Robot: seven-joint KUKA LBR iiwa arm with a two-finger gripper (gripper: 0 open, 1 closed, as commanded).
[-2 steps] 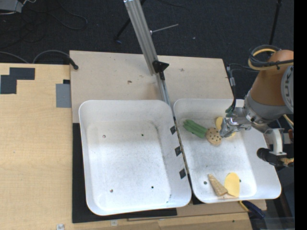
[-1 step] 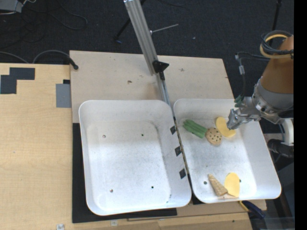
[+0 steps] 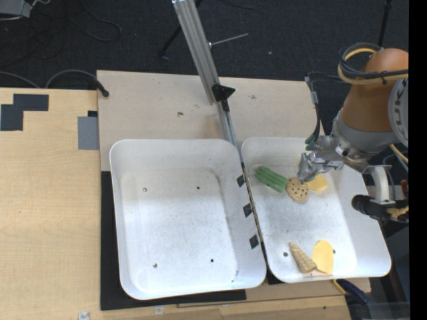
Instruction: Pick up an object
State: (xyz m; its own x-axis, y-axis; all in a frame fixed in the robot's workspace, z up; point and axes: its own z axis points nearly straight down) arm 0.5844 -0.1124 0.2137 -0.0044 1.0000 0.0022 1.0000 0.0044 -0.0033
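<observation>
From the overhead camera the gripper (image 3: 309, 172) sits low in the right bin (image 3: 363, 245), right by the round cookie (image 3: 297, 191) and yellow piece (image 3: 318, 183), probably mid-grab, can't tell its state, so next it needs a clean lift.

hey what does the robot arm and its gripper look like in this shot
The arm is a rounded, bulky body: a broad orange section above a grey wrist housing, with black cables looped over its top. The gripper is a small silvery metal piece with thin fingers, set over the right bin.
</observation>
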